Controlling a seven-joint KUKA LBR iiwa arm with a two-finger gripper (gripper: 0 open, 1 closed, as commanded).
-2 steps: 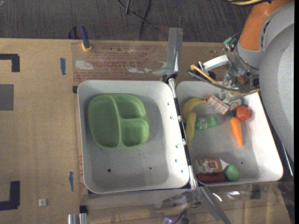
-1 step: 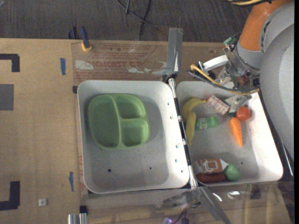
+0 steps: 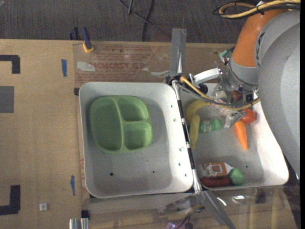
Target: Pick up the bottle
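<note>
The gripper hung over the right bin's twelve o'clock end — its grasp could not be told. The bottle lay at its seven o'clock, beside the banana.

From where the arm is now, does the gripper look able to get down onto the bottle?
Probably yes. The gripper is over the right bin's far end, and the bottle lies close below it, top side uncovered. The banana touches its left end and the carrot lies just right, leaving little room for the fingers.
</note>
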